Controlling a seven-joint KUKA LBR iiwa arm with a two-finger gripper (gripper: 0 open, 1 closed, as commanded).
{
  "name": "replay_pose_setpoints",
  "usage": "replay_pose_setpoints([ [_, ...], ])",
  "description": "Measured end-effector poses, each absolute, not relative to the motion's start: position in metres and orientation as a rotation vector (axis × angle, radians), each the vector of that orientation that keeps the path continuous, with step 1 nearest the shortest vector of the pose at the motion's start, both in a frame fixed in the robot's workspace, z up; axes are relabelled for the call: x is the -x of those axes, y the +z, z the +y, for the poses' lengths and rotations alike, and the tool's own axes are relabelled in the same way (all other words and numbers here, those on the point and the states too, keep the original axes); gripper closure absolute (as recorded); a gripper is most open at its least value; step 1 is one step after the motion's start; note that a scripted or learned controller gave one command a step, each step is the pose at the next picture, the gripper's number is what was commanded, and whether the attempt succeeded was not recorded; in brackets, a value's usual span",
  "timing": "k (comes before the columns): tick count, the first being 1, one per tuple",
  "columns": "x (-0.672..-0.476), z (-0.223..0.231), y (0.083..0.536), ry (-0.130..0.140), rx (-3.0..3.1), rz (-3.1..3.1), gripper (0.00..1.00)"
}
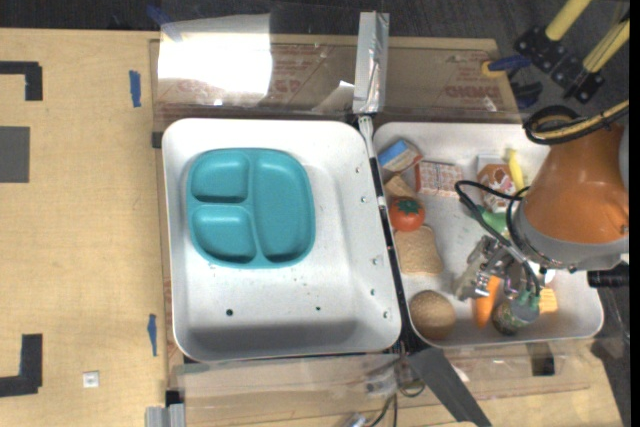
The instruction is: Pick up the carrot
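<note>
Gripper (487, 277): low in right bin, metal fingers pointing down-left beside the carrot; arm's orange band just above it, up-right.
Jaws: cannot tell whether apart or together; fingertips blur into the clutter.
Hold: carrot touches or sits just beside the fingers, not clearly between them, so no confirmed grasp.
Carrot (484, 303): small orange piece, near front wall of right bin, just below gripper, between the brown round item and the green-purple item.
Right bin (580, 320): white, shallow, crowded with small items.
Brown round item (432, 311): front-left corner of right bin, left of carrot, near but apart.
Green-purple item (518, 309): just right of carrot, partly under the wrist; shape unclear.
Tan bread-like piece (420, 250): left side of right bin, behind the brown round item.
Tomato (407, 214): red-orange with green top, behind the tan piece, near the bin divider.
Blue block (397, 155): back-left corner of right bin.
Back items: printed pack (437, 177) and a round orange item (494, 179), partly hidden by cable.
Left bin (340, 295): white, holds teal divided plate (250, 206), well apart from gripper.
</note>
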State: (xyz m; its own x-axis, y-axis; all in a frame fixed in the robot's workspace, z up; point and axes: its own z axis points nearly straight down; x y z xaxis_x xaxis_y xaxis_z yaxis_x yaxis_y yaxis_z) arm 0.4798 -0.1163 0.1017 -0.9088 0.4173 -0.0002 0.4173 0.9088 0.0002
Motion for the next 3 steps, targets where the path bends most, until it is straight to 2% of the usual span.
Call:
replay_pose_setpoints([
  [1, -0.482, -0.131, 0.125, 0.001, -0.742, 3.045, 1.0],
  [2, -0.487, -0.175, 0.155, -0.003, -0.185, 3.129, 1.0],
  [3, -0.487, -0.175, 0.155, -0.001, -0.184, 3.129, 0.0],
])
